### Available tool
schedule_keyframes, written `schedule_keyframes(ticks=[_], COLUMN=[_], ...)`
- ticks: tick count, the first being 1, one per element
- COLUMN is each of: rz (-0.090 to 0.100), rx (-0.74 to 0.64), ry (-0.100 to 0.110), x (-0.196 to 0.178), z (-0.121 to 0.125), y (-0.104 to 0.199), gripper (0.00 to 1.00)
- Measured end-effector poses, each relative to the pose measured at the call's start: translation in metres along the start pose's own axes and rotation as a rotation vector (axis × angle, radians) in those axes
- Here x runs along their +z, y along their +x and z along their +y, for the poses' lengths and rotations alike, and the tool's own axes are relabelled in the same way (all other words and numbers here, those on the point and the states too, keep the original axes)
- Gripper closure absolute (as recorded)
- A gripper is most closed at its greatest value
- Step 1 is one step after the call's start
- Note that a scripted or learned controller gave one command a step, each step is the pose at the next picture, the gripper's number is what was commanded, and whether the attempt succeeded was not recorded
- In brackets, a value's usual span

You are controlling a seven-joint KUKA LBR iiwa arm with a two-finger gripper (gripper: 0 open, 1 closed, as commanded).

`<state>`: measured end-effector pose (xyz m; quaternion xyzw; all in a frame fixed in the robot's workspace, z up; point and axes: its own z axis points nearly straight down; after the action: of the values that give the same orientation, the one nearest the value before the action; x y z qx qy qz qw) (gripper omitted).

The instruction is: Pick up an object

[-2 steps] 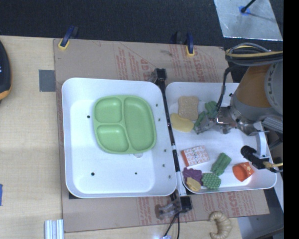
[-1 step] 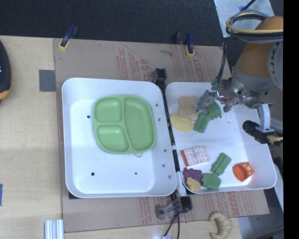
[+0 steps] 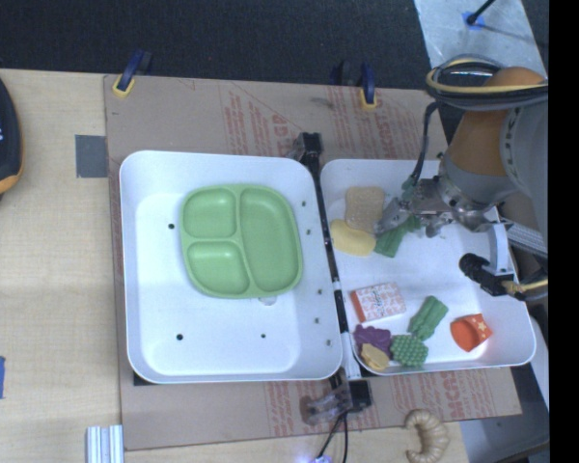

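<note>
- The tabletop (image 3: 48,287) is light wood, with a brown cardboard sheet (image 3: 261,114) under two white bins.
- The left bin (image 3: 145,355) holds a green divided plate (image 3: 241,239).
- The arm (image 3: 487,143) is cut off at the right edge and covers part of the right bin (image 3: 502,355).
- The gripper (image 3: 405,215) is low in the right bin's upper part; its fingers are too blurred and I cannot tell whether they are spread or pinching.
- A dark green piece (image 3: 388,244) lies just at the gripper's tip; contact is unclear.
- A yellow piece (image 3: 352,238) and a tan block (image 3: 365,204) lie just left of the gripper.
- A red-and-white box (image 3: 377,301), a green piece (image 3: 427,316), an orange piece (image 3: 470,331) and a purple piece (image 3: 372,337) lie nearer the front, apart from the gripper.
</note>
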<state>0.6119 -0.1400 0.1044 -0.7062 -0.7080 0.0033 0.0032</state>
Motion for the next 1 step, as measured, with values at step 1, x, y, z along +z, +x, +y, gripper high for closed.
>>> schedule_keyframes(ticks=[1], rz=[-0.004], rx=[-0.004], ry=[-0.012], x=[0.0093], z=[0.0472], y=[-0.0266], gripper=[0.0])
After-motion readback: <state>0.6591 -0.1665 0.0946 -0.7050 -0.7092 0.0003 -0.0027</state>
